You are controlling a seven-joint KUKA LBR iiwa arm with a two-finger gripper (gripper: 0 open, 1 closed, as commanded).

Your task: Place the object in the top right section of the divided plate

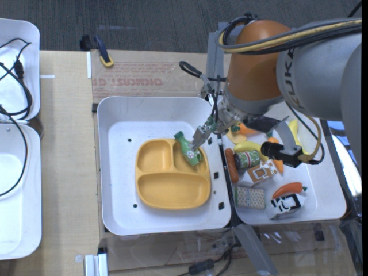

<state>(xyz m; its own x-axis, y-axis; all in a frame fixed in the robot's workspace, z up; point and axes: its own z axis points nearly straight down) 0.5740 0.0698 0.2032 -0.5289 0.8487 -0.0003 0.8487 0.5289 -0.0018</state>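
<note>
Yellow plastic divided plate [172,180] is seen in the left white bin [115,154], near the bin's right wall. A green bottle-shaped object [188,150] lies over the plate's top right section, its long axis running from upper left to lower right, narrow end toward the bin's far edge. The pincer [201,137] is placed just at the object's upper right side, reached in from the grey arm with orange band [259,62]; the object looks pinched at the pincer tips, though contact is small and blurred, so a firm hold is not certain. Fingers appear nearly closed around it.

Judged: the object is already over the target section, so the coming move is a short lowering and release. The object lies down-left of the pincer, with part of it close to the divider ridge; a tilt across the ridge could be risked.

Assorted toy food items [261,171] are piled in the right white bin [322,206]
</note>
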